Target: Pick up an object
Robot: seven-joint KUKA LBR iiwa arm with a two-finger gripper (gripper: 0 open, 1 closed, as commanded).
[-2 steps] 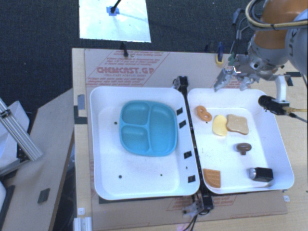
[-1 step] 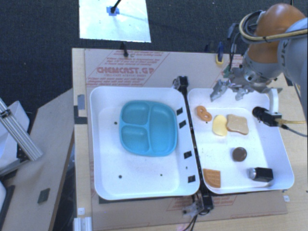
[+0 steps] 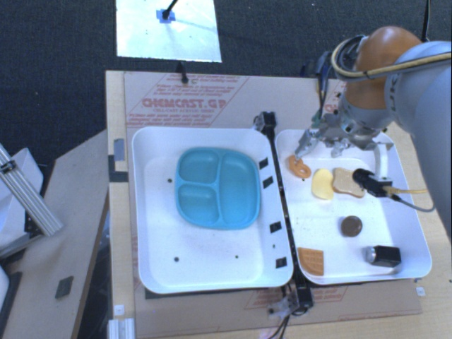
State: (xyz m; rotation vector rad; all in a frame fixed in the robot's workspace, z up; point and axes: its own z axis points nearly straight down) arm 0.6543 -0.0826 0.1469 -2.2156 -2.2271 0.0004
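Small orange pretzel-shaped toy (image 3: 299, 167) in right bin (image 3: 406, 210), claw (image 3: 319, 141) fingers spread above it

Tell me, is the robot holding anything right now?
No. The gripper hangs over the far end of the right bin, above the orange ring, and nothing shows in it.

Even, bright overhead light. Strong glare on the pale sheet (image 3: 168, 20) at far left, washing out its surface. White bins (image 3: 159, 274) slightly overexposed, shadows faint and soft. Arm (image 3: 417, 83) at right softly blurred. Overall mild grain.
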